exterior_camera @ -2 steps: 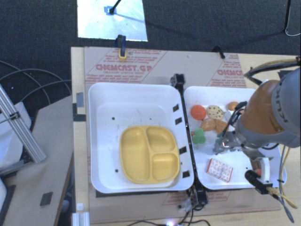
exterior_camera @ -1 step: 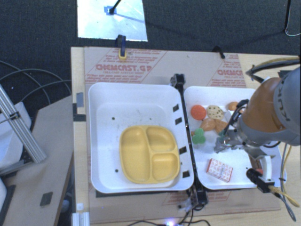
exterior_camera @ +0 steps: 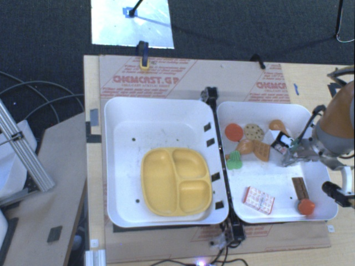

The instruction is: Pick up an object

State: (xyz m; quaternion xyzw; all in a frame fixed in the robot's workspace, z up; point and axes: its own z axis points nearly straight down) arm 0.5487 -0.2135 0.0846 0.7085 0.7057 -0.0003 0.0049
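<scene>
My gripper [exterior_camera: 289,158] is down inside the right bin [exterior_camera: 277,210], near its right-hand wall and just beside the cluster of toy food along the top. I cannot tell whether it is open or closed, and nothing shows gripped in it, so I judge the pick not yet made.

The candidates all lie in this bin. A red round piece [exterior_camera: 233,131] sits at the upper left, with a speckled cookie [exterior_camera: 254,131] touching its right side. Below them are an orange piece [exterior_camera: 244,146], a green piece [exterior_camera: 235,159] and a tan wedge [exterior_camera: 262,151]. An orange-brown lump [exterior_camera: 277,126] and a small white-and-black item [exterior_camera: 281,142] are closest to me — probably the easiest targets. Farther down rest a patterned red-and-white packet [exterior_camera: 259,199], a brown bar [exterior_camera: 300,188] and a red-orange ball [exterior_camera: 306,206]. What remains is the whole job: close on one thing and lift it clear.

The left bin [exterior_camera: 119,121] carries a yellow divided plate [exterior_camera: 176,180], which I have no business with.

The cardboard sheet [exterior_camera: 188,76] under the bins on the worktop [exterior_camera: 91,82] has red print — it seems to read "CHEMCAST GP" on the left and again, partly hidden, on the right. The packet's print is too small to read.
</scene>
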